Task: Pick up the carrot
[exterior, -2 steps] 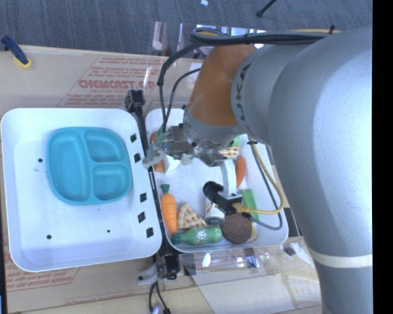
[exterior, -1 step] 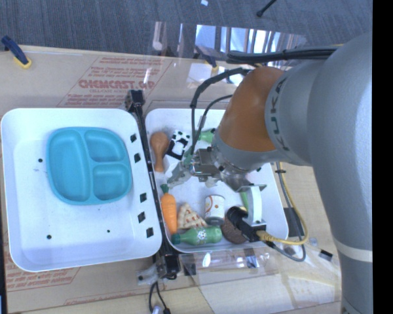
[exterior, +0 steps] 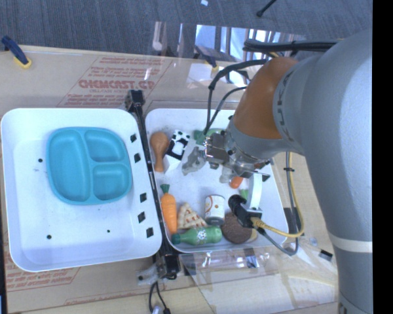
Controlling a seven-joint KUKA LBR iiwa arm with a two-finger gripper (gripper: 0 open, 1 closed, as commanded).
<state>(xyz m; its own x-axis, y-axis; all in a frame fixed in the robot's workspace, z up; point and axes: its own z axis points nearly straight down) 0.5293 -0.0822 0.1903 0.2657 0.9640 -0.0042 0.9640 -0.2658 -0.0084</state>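
There were two white bins side by side on the bench. The left bin (exterior: 19, 195) held one blue plate (exterior: 90, 164) with three parts to it. The plate lay flat, a little toward the back of that bin. A row of black clips (exterior: 141, 175) ran down the line where the two bins met. The right bin (exterior: 183, 117) held the toy food. At its left wall lay one brown drumstick (exterior: 159, 148), and just beside that sat one small black and white toy (exterior: 177, 144). Nearer the front, against the same left wall, lay the one carrot (exterior: 169, 212), orange with a green top, pointing toward the front. Touching its right side was one waffle slice (exterior: 191, 218). One green bottle (exterior: 200, 235) lay on its side along the front wall. Near it stood one small can (exterior: 215, 207) and one brown round cookie (exterior: 235, 229). The gripper (exterior: 209, 159) hung over the middle of the right bin, well apart from the carrot. It was too hard to tell how its fingers stood, or if it had hold of anything. The big grey arm (exterior: 327, 110) with its orange band reached in from the right. The bench was brown board with red print (exterior: 118, 84) on it, and the floor (exterior: 85, 8) behind was dark grey carpet.
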